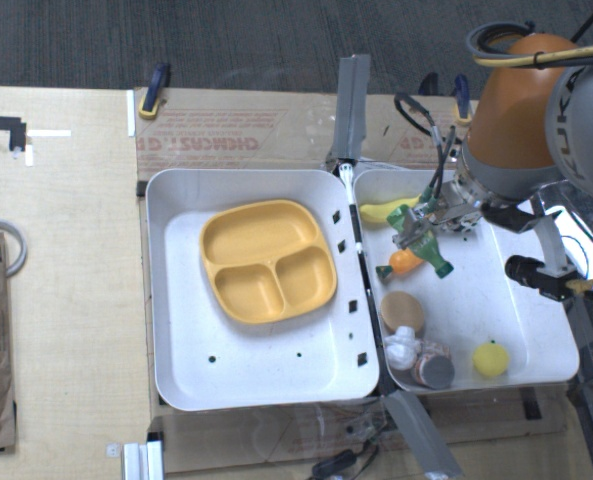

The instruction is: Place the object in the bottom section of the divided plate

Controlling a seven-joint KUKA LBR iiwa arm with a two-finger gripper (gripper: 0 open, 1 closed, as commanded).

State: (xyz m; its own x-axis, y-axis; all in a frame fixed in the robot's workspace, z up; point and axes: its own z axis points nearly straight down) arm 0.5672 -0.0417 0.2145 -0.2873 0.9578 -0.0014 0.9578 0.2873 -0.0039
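Overhead, the hand (423,230) hangs near the right bin's (536,368) back-left edge, finger state untellable.

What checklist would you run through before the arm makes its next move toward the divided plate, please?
1. Divided plate sits flat in the left bin, sections unobstructed: ok.
2. Gripper is over the right bin, above the toy pile: ok.
3. An object is secured between its fingers: cannot tell; the green piece and orange piece lie right under it.
4. Banana lies beside the gripper and may get dragged along: not ok.
5. Yellow ball lies well away from the gripper: ok.
6. Path across the divider between the bins: ok.
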